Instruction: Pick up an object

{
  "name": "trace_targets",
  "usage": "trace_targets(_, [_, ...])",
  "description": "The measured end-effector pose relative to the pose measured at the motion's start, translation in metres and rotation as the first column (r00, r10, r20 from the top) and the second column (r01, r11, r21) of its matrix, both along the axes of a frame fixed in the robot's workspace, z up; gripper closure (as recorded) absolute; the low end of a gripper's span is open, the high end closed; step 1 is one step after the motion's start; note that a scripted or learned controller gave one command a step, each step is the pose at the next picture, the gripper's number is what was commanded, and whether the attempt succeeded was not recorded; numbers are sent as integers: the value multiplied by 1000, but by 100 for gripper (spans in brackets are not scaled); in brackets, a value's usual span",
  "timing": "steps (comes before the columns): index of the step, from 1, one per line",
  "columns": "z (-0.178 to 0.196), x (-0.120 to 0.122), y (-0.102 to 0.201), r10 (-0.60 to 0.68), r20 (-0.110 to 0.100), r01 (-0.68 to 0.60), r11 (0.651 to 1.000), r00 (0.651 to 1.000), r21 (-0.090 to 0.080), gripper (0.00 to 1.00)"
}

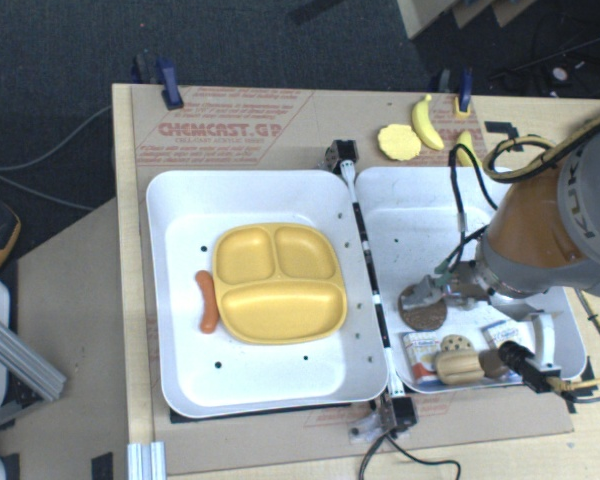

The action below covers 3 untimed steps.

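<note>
My gripper (423, 294) is low in the right bin (400, 208), at its left-middle, directly over a round brown patty (426, 316) and touching or nearly touching its top edge. Below the patty lie a chocolate-chip cookie (454, 345), a tan bun-like piece (458, 369), a flat printed packet (417, 346) and a dark brown item (501, 359). The grey arm with its orange band (535, 223) covers the bin's right side.
The left bin (180, 268) holds a yellow divided plate (277, 282) with an orange sausage (208, 300) beside it. On the bench behind the right bin lie a banana (427, 123) and a yellow disc (399, 141). Cables loop near the arm.
</note>
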<state>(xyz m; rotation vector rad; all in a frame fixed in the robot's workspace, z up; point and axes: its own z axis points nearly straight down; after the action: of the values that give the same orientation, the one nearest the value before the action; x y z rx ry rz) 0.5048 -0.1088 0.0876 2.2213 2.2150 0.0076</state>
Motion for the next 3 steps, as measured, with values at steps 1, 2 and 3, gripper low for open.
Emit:
trace_targets(1, [0, 96, 4, 8, 5, -8, 1000, 1000, -3, 0])
trace_targets(2, [-1, 96, 4, 4, -2, -4, 1000, 1000, -2, 0])
trace_targets(3, [0, 77, 3, 1, -1, -1, 1000, 1000, -1, 0])
